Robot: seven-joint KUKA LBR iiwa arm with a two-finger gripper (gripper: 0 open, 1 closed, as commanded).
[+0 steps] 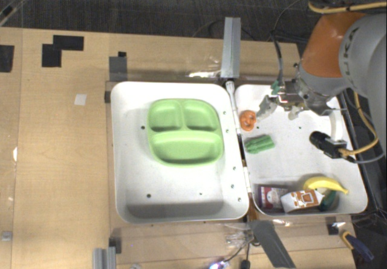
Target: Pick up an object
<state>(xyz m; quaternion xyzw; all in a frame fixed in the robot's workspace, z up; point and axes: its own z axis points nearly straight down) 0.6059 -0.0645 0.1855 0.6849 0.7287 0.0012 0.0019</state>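
While the arm [338,44] leans in from the right, its end effector [279,104] hangs over the far part of the right bin [344,159], its two fingers spread apart with nothing between them. One finger [266,106] points down and to the left, towards the wall the two bins share.

Just beside that finger, a little nearer the shared wall, lies a small orange ball [247,119] (it could be a toy fruit; it is too small to tell). It is close to the fingertip but I cannot say whether they touch. Just in front of the ball, a green oblong block [259,144] lies at a slight tilt on the bin floor, apart from the end effector.

Along the near wall of the same bin sit a dark packet [270,197], an orange and white carton [302,200] and a yellow banana [325,185], crowded together and well apart from the end effector. A black cylindrical part [325,144] with a yellow cable juts in at the right side of the bin.

In the left bin [130,159] rests a green divided tray [184,130] with three compartments. Both bins stand on the wooden worktop [54,159].
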